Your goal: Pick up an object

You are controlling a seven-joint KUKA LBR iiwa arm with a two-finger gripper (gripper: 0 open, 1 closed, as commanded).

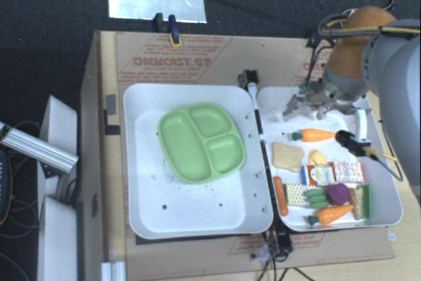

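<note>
Risks, as judged:
- Toys in the right bin point(393, 206) lie packed together. A descent into the pile could nudge neighbours or pinch two at once.
- The upper carrot point(314, 135) is round and tapered, so it may roll or squirt out if caught off-centre.
- The bread slice point(287, 156) lies flat, so the hand could slide over it.
- The hand sits near the bin's far wall and the divider between bins. A low sideways move could catch a rim.

Hand point(306, 112): hangs over the bare far end of the right bin. Looks spread, nothing between the prongs.

Nearest candidate: the upper carrot, just beside the hand on the nearer side, lying crosswise, apart from it. Bread slice just beyond that. Purple toy point(338, 193) and lower carrot point(332, 213) lie well apart, at the bin's near end. Green plate point(202, 141) sits alone in the left bin point(150, 210).
</note>
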